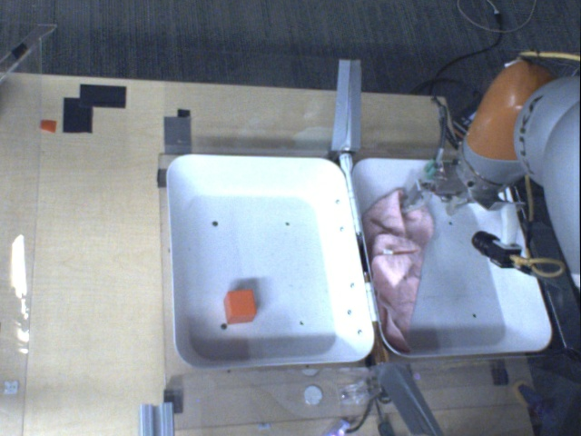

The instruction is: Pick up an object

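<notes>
A pale wooden bench [91, 271] carries two shallow white bins side by side, and beyond its far edge lies dark grey carpet [227, 16] with a thin loop of cable [495, 7] on it; a grey metal post [347, 107] rises at the far end of the seam between the bins; near the bench's far left corner sit black blocks [91, 105] and a small orange mark [48, 126].

The left bin [272, 189] holds a small orange cube [241, 306] near its front left corner, resting flat with its edges roughly square to the bin walls; it has no long axis to speak of.

The right bin [472, 325] holds a crumpled pink cloth [398, 252] bunched along its left wall; the cloth's long axis runs from the far edge toward the front edge, wider at the far end and narrowing toward the front left corner.

The arm [536, 125] comes in from the right over the right bin's far right corner, its orange band [504, 107] high above the wrist; the gripper [436, 189] sits over the far part of the right bin, just beside the far end of the cloth; whether it is apart or together cannot be told, and nothing is seen clamped in it.
</notes>
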`<state>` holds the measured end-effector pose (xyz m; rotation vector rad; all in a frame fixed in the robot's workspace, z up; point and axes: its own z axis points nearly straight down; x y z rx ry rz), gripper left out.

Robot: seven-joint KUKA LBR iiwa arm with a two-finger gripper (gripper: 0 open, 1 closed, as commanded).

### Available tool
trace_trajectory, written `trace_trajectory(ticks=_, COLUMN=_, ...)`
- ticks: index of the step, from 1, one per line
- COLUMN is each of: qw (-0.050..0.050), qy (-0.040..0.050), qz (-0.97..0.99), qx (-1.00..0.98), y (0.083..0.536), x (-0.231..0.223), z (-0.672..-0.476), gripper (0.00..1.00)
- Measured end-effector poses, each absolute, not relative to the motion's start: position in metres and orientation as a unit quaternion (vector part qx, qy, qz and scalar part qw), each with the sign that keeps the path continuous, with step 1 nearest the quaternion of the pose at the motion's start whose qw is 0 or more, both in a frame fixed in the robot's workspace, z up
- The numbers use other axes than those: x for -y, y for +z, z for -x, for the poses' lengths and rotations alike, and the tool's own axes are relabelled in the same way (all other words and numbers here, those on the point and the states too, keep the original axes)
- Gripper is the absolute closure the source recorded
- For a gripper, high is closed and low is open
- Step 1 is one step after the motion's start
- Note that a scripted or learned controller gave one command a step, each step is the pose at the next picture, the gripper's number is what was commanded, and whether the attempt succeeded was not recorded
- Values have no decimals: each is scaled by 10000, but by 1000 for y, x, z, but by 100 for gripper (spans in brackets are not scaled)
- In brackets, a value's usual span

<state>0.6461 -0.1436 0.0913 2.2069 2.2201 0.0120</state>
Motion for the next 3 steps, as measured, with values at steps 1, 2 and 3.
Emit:
trace_trajectory(ticks=1, qw=30, qy=35, qz=-7372, qx=-6756, y=188, x=70, z=-640, gripper=0)
trace_trajectory(ticks=2, qw=18, qy=13, qz=-6990, qx=-7151, y=107, x=125, z=-646, gripper=0)
trace_trajectory(ticks=3, qw=51, qy=39, qz=-6597, qx=-7515, y=90, x=90, z=-619, gripper=0)
